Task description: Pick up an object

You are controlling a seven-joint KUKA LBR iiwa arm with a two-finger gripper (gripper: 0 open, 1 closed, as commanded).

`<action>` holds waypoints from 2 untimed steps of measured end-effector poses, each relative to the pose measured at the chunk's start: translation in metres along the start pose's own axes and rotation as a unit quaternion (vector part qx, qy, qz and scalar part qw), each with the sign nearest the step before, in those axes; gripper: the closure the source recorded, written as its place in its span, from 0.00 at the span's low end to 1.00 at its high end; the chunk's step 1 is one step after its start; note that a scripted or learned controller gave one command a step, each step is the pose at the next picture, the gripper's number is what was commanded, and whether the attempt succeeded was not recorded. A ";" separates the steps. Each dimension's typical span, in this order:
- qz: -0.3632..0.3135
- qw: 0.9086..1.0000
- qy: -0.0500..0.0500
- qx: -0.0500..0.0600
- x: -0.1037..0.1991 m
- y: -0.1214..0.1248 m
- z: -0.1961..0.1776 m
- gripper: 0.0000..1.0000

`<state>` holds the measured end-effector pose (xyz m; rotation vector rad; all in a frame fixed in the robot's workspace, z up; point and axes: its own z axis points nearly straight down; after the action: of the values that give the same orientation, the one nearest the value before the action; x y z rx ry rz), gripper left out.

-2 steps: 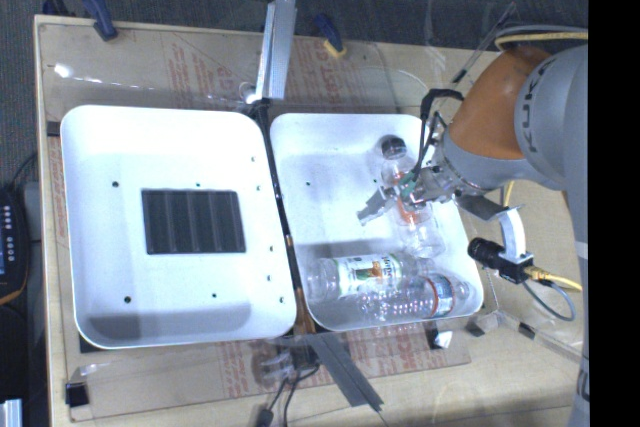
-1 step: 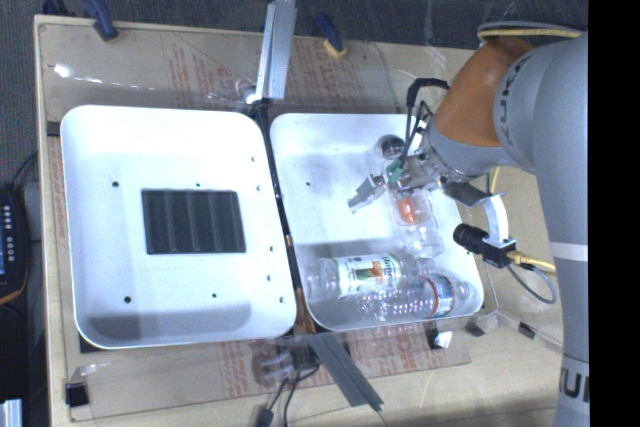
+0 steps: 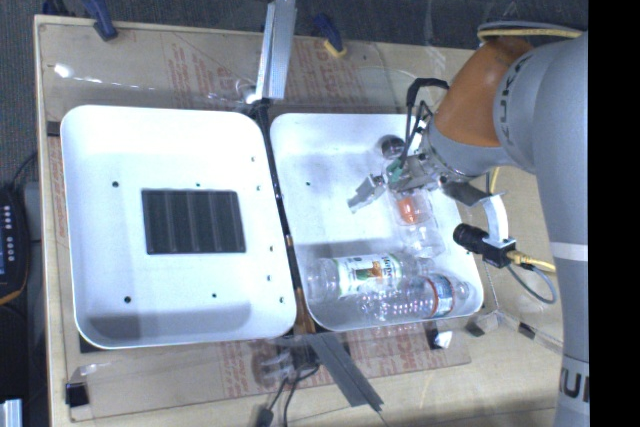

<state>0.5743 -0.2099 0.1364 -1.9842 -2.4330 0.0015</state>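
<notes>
Your end effector [image 3: 400,177] sits low in the right bin [image 3: 310,145], right of centre — I cannot tell its state. Clear plastic bottles [image 3: 385,287] lie along the bin's lower edge — light, slippery, crushable; grip mid-body.

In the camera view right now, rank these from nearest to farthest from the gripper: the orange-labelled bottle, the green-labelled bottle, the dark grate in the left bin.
1. Orange-labelled bottle, just below the gripper in the right bin.
2. Green-labelled bottle, lower in the same bin.
3. Dark grate, across in the left bin.
</notes>
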 end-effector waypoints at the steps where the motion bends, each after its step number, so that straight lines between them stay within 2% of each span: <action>1: -0.007 1.000 -0.001 -0.001 0.002 -0.008 -0.019 0.00; 2: -0.069 0.998 0.001 0.000 0.015 -0.071 0.045 0.00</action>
<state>0.5013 -0.2098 0.0913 -1.8101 -2.5634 0.0006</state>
